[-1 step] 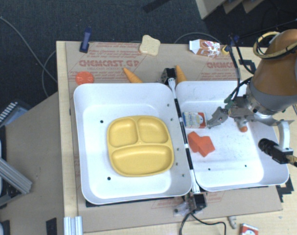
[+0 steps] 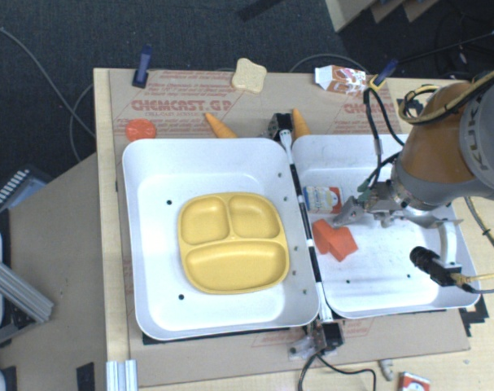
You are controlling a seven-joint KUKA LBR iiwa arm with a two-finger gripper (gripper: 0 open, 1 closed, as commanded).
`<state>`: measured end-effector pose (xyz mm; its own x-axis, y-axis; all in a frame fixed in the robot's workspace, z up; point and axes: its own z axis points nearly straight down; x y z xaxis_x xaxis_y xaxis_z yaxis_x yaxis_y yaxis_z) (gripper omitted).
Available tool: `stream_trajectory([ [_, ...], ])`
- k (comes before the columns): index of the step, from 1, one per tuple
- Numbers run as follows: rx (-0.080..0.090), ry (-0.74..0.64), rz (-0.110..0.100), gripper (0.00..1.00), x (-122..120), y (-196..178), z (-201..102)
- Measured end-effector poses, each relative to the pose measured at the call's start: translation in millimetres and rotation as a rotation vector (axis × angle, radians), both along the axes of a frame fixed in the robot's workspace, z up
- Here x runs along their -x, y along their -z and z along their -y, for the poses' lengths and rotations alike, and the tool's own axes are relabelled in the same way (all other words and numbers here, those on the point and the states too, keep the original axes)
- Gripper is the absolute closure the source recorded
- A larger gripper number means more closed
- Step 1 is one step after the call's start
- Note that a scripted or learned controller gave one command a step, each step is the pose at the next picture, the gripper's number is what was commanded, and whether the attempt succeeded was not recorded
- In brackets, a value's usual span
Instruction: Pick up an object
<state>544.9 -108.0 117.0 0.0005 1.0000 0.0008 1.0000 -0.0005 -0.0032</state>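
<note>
The gripper [image 2: 348, 212] hangs low over the upper left part of the right bin [image 2: 377, 287]; the grey arm [image 2: 442, 149] with its orange band comes in from the right of the frame; whether the gripper is open or closed cannot be told from this slant. The orange block [image 2: 336, 241], matte and boxy with blunt corners, lies on the bin floor just below and left of the gripper's tip, close to the bin's left wall; the small carton [image 2: 322, 198], white with a red label, lies just left of the tip, near that same wall. The lower and right parts of this bin's floor are bare white plastic, lightly scuffed, and leave open room; the upper left corner is crowded.

The left bin [image 2: 149, 218] is smooth and white with rounded corners; it holds a yellow tray [image 2: 230, 243] of glossy plastic with three compartments, lying flat in the middle with bare floor on all sides. The two bins meet along a dark seam at centre frame.

Above the bins, the tan bench [image 2: 181, 96] is printed with red letters; on it lie a blue clip [image 2: 141, 65], a pale bread-shaped piece [image 2: 248, 75], an orange cone [image 2: 220, 126] and a red-orange disc [image 2: 139, 129]; a crumpled packet [image 2: 340, 78] sits toward the upper right.
</note>
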Motion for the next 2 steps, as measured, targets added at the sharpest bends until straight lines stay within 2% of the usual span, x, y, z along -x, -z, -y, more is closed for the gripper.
stream_trajectory([
  [1, 0.001, -0.002, 0.005, 0.0, -56.5, 15.0, -9.1],
  [2, 0.001, 0.0, 0.012, 0.0, -53.8, 27.6, -12.1],
])
